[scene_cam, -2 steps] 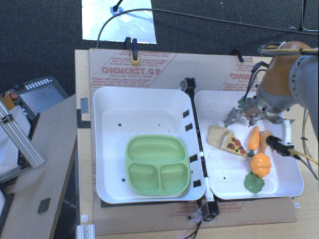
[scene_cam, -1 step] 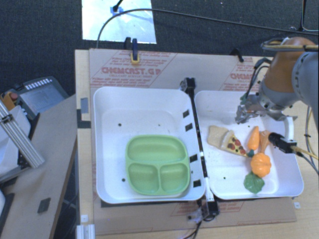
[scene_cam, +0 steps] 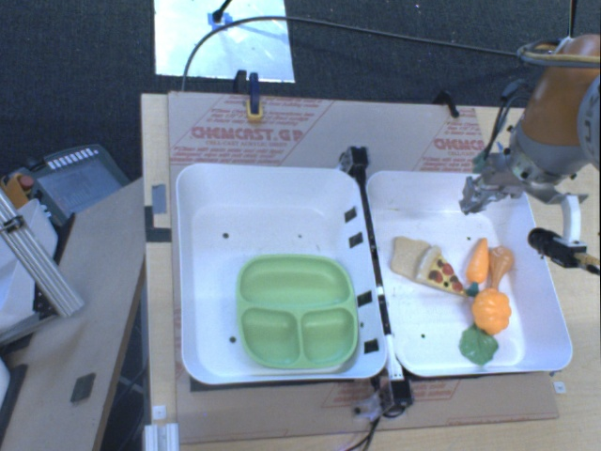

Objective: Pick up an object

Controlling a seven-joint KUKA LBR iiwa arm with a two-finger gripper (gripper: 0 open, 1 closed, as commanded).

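the gripper [scene_cam: 477, 195] hangs over the right bin [scene_cam: 413, 191] near its far right corner, and i cannot tell how it is set, since it is small and dark against the white floor; nothing is visibly in its grasp. outward from it, the nearest things lie toward the middle and near right of that bin: a pizza slice [scene_cam: 427, 263] flat on the floor about mid-bin, then a carrot [scene_cam: 478, 260] and a tan drumstick-like piece [scene_cam: 501, 264] side by side just to its right, close enough that they may be touching. nearer the front edge sit an orange pumpkin-like piece [scene_cam: 491, 310] and, just in front of it, a green leafy piece [scene_cam: 479, 346] close to the near right corner. these look like toy food, so probably light, stiff and fairly smooth, likely to skid or pop out of a loose pinch rather than break. the carrot seems the easiest take: narrow, so a pinch across its middle should fit, though the neighbour beside it crowds one side. the pizza slice lies low and wide, best taken across its thick crust end. the left bin [scene_cam: 202, 252] holds a green divided plate [scene_cam: 298, 310] toward its front edge.
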